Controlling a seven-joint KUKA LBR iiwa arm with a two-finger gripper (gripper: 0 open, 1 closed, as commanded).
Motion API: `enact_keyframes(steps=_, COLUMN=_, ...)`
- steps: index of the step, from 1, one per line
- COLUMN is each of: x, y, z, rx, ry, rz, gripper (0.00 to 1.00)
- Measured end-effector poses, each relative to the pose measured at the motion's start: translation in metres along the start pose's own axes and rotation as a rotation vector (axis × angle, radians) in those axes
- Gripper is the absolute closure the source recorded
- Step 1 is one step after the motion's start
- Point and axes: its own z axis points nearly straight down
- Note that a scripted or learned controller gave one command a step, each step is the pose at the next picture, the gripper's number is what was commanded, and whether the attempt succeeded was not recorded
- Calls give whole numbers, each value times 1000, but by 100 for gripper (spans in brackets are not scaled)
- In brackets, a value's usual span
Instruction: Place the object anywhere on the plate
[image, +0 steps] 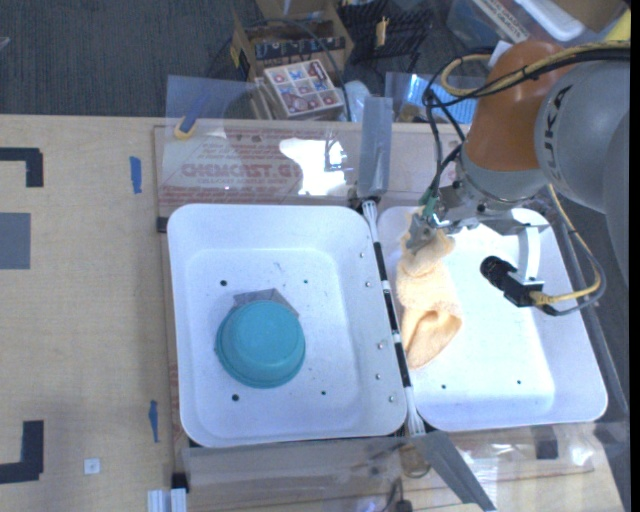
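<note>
Wooden table (70, 330) underneath, two white bins on top. The left bin (200, 240) carries the plate, a teal round dish (261, 343) sitting left of its centre. The right bin (560, 390) holds the object, a floppy yellow-orange cloth (428, 305) draped along its left wall. The grey arm (590, 110) leans in from the right, and the tool (432, 222) is right at the cloth's top end, whether clenched or released I cannot tell.

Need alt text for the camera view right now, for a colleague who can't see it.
The end effector sits at the top of a yellowish cloth lying along the right bin's left side. A blue upturned bowl rests in the left bin.
</note>
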Motion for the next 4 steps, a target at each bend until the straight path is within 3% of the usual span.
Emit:
enact_keyframes(steps=1, x=81, y=-48, z=0, rx=0, ry=1, rz=-27, gripper=100)
enact_keyframes(steps=2, x=160, y=-55, z=32, rx=3, ry=2, rz=-19, gripper=100)
enact_keyframes(steps=3, x=244, y=-49, z=3, rx=1, ry=2, rz=-25, gripper=100)
enact_keyframes(steps=4, x=275, y=-66, z=-105, rx=0, ry=1, rz=-280, gripper=100)
